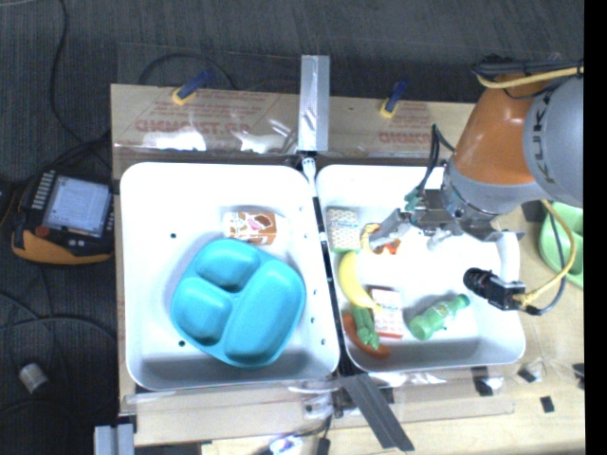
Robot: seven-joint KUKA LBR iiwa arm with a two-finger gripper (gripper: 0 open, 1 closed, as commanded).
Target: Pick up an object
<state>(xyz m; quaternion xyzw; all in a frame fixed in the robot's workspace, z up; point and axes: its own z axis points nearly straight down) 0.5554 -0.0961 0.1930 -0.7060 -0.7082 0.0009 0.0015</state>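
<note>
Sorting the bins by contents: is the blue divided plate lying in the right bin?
No. The blue divided plate lies in the left bin, while the right bin holds the banana and green bottle.

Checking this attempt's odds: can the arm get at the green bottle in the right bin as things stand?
Probably yes. The green bottle lies on its side with open floor above it, apart from the carton beside it, and the end effector is over the same bin.

Hand (383, 236) above banana (352, 282), right bin (493, 349)
</note>
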